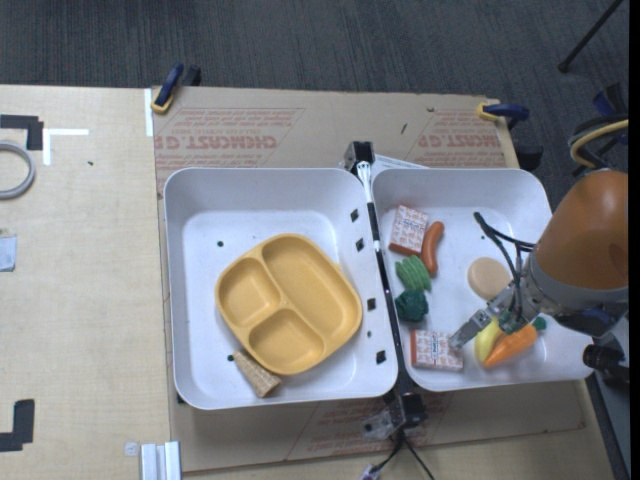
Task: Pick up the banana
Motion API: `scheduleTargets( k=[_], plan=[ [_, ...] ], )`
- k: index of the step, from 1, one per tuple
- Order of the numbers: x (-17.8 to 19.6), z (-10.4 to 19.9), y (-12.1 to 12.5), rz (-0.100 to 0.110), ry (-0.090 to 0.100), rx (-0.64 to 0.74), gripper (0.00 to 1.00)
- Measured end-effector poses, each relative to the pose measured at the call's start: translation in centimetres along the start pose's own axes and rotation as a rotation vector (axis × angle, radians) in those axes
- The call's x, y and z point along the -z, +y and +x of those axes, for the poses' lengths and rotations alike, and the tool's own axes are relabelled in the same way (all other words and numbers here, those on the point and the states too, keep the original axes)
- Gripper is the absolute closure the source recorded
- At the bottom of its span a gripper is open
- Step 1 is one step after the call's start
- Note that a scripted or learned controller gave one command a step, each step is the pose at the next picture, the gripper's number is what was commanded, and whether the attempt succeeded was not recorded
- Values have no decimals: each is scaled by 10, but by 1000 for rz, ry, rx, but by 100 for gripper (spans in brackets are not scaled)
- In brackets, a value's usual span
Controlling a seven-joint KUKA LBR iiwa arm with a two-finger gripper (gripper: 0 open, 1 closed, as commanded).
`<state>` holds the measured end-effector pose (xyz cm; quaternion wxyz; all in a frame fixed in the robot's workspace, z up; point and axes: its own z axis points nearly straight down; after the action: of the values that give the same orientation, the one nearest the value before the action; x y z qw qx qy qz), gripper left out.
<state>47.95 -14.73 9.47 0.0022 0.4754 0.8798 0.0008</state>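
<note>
- Camera view, the target: the banana (pixel 486 343) shows as a small yellow piece low in the right bin (pixel 455 183), toward 5 o'clock of that bin, touching the carrot (pixel 513 345) on its right side.
- Camera view, the claw: the gripper (pixel 490 325) hangs directly over the banana's upper end, reaching in from 3 o'clock beneath the arm's orange band (pixel 592 230). Whether it has anything in its grasp, I cannot tell; the wrist covers too much.
- Key relation: the banana lies just at 6 o'clock of the claw, nearly under it. Its long axis is hard to read, perhaps running from 7 to 1 o'clock.
- Edges: the bin's near wall sits close at 6 o'clock of the banana, and the carrot crowds it at 3 o'clock.
- Open room: at 9 o'clock lies a small red-and-white packet (pixel 436 350), close by; the broccoli (pixel 411 305) and beige round piece (pixel 487 276) stand farther off at 10 and 12 o'clock. I judge a straight lift to be the freest path.
</note>
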Motion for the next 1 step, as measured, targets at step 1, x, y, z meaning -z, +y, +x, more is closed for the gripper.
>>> scheduleTargets(
  k=[1],
  plan=[
    [10, 0, 1, -2, 1, -2, 100]
  ],
)
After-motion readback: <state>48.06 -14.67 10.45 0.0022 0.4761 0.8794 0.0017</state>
